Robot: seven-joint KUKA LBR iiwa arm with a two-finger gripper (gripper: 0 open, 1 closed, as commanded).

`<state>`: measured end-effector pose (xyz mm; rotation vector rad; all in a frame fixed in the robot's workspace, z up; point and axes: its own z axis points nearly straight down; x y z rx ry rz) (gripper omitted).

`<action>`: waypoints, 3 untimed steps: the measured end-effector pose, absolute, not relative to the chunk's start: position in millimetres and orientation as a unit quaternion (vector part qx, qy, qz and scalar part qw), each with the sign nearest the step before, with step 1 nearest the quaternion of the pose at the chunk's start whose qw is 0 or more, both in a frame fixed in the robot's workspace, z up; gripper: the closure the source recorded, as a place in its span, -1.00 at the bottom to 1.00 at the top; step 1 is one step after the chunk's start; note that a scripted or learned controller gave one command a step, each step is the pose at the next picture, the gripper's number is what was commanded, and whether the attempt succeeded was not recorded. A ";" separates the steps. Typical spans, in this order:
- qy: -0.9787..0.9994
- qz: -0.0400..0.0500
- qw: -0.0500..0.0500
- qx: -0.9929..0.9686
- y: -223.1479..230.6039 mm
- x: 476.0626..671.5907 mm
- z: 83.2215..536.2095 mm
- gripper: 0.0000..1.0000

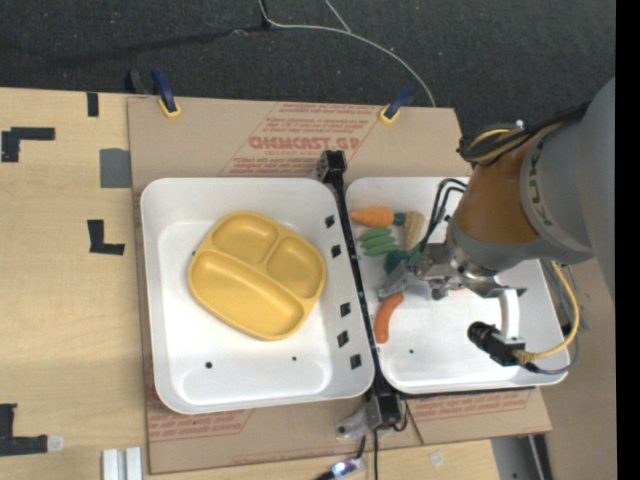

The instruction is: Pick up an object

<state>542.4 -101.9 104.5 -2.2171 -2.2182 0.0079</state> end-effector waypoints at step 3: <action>-0.708 -0.001 -0.002 -0.706 -105.2 545.6 223.2 1.00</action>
